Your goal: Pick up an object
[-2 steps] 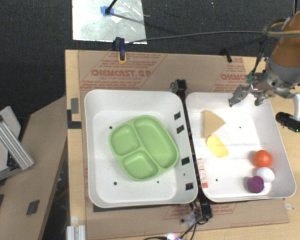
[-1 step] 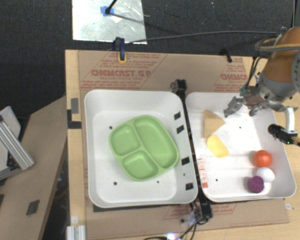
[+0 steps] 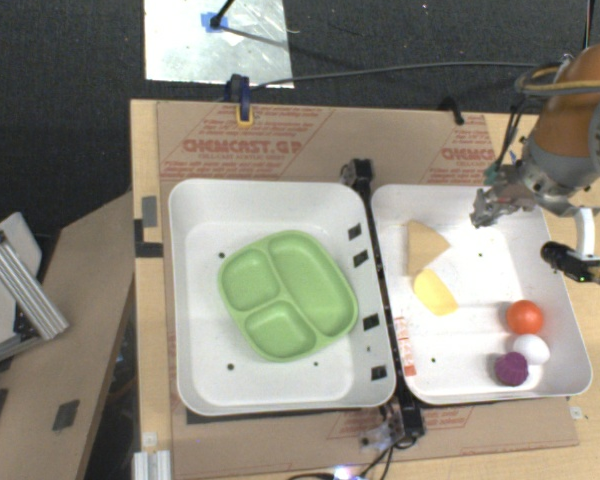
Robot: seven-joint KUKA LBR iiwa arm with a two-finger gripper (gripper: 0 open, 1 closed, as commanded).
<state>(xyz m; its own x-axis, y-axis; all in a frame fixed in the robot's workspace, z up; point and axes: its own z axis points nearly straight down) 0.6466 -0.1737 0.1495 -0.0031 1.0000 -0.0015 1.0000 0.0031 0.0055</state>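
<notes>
Camera view: the gripper (image 3: 490,208) hovers over the right bin's (image 3: 570,308) far edge, jaws' state indiscernible, presumably positioning to reach the tan wedge (image 3: 423,243) nearby.

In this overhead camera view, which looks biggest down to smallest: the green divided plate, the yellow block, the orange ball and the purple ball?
1. green divided plate
2. yellow block
3. orange ball and purple ball: too alike to rank.
</notes>
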